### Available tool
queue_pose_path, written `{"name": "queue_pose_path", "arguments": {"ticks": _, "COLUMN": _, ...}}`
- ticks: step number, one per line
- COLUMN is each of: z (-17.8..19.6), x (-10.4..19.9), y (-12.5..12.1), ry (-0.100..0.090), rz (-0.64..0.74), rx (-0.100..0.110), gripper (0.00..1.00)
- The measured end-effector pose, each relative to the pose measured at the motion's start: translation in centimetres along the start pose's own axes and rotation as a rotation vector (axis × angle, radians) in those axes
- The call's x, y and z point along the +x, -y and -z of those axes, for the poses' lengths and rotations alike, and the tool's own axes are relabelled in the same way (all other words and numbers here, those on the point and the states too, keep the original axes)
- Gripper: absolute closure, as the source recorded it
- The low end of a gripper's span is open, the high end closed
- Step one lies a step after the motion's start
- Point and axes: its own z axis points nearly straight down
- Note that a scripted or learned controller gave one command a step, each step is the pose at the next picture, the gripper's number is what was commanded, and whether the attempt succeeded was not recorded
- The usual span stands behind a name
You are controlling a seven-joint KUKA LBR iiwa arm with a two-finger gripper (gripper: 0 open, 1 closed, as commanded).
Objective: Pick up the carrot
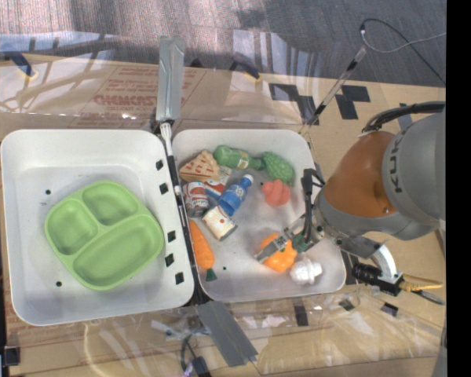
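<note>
The carrot [201, 244] is orange with a green stub at its near end. It lies along the left wall of the right bin [247, 289], near the front. My gripper [297, 239] reaches in from the right and hangs low over the bin's front right part. It sits right beside an orange and green toy [276, 255], well to the right of the carrot. The wrist hides the tips.
The right bin also holds a sandwich wedge [200, 166], two green toys [231, 157] [279, 166], a red piece [276, 193], a blue bottle [235, 195], a can [196, 199], a small white jar [219, 223] and a white object [304, 272]. A green divided plate [104, 234] lies in the left bin [31, 151].
</note>
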Motion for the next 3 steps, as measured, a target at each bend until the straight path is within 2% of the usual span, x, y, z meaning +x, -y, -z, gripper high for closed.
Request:
{"name": "queue_pose_path", "arguments": {"ticks": 1, "z": -0.1, "x": 0.7, "y": 1.3, "ry": -0.002, "rz": -0.363, "rx": 0.001, "gripper": 0.00}}
{"name": "queue_pose_path", "arguments": {"ticks": 2, "z": 0.9, "x": 0.8, "y": 1.2, "ry": -0.004, "rz": -0.357, "rx": 0.002, "gripper": 1.00}}
{"name": "queue_pose_path", "arguments": {"ticks": 3, "z": -0.2, "x": -2.8, "y": -5.1, "ry": 0.000, "rz": -0.411, "rx": 0.002, "gripper": 1.00}}
